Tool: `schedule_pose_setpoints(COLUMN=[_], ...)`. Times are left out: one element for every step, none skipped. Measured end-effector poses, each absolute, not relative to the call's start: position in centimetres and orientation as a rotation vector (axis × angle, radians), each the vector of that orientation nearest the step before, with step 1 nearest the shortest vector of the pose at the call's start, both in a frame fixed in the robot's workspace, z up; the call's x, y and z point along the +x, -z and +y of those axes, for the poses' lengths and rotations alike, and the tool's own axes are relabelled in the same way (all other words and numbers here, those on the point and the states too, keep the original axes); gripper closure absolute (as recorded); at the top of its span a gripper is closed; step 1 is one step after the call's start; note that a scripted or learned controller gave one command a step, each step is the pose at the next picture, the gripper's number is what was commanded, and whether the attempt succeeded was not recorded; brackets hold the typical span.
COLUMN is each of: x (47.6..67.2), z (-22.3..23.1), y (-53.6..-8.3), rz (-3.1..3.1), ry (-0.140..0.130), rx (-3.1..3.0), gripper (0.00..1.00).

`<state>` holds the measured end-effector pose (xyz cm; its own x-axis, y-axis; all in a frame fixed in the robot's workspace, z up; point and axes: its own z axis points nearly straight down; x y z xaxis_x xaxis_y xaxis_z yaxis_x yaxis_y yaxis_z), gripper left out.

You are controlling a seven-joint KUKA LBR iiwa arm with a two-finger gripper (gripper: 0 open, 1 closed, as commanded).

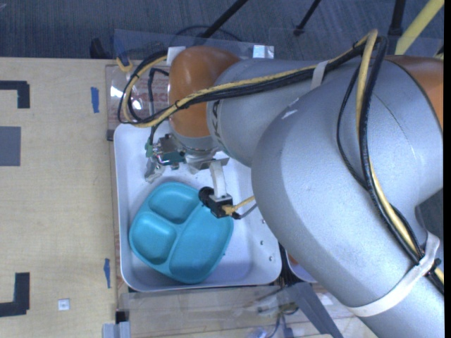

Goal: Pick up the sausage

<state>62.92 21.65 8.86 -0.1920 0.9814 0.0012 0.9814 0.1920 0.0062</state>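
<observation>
The grey arm's two-finger gripper [184,166] hangs above the shallow white bin [134,153], at twelve o'clock from the turquoise three-compartment plastic plate [180,232]. Sausage location: cannot tell.

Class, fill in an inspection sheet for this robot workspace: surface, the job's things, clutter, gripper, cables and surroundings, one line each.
Surface: shallow white bin on a light wooden bench.
Job's things: sausage, nothing seen.
Clutter: blue divided tray lying in the bin.
Gripper: gripper low over the bin's far end, above the tray; finger state cannot be judged.
Cables: yellow and black cables run along the arm.
Surroundings: blue tape marks and black markings on the bench; dark floor with stand legs beyond.
</observation>
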Motion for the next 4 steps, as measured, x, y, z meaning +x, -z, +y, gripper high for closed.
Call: schedule_pose_setpoints(x=[63.4, 65.7, 61.5, 65.7], z=[17.1, 16.5, 21.5, 21.5], y=[-24.3, -29.8, -21.9, -12.4], rz=[2.58, 2.524, 2.7, 2.77], ry=[-0.004, -0.004, 0.001, -0.002], rx=[1.789, 1.866, 1.608, 1.48], gripper=[0.0, 0.0, 0.0, 0.0])
